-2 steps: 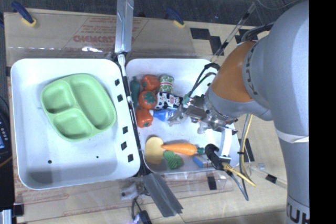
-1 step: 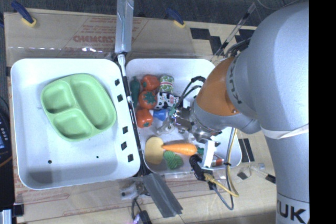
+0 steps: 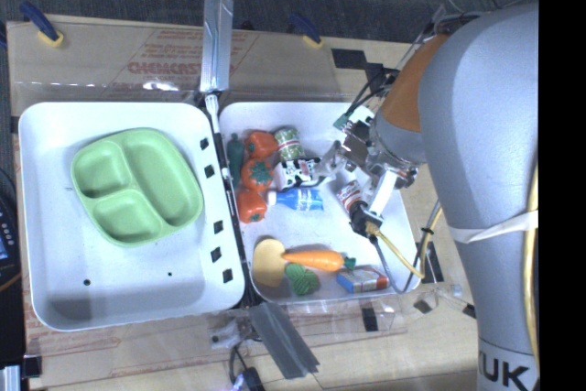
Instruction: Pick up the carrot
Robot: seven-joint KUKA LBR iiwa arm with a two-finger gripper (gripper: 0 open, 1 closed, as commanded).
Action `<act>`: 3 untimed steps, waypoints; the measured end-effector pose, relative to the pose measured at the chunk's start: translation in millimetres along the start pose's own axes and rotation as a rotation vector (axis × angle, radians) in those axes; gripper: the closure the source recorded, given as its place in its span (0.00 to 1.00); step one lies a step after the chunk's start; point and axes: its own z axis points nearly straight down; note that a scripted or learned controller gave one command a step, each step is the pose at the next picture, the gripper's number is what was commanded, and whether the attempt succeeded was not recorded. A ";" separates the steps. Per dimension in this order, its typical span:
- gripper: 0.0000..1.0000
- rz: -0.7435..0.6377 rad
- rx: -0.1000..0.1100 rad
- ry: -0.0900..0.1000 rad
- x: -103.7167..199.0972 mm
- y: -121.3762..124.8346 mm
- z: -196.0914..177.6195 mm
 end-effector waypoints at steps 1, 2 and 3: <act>0.00 -0.063 0.004 -0.001 1.4 -62.3 49.2; 0.00 0.346 0.000 0.001 2.3 38.2 -30.4; 0.00 0.303 0.003 0.000 -9.3 -41.6 52.4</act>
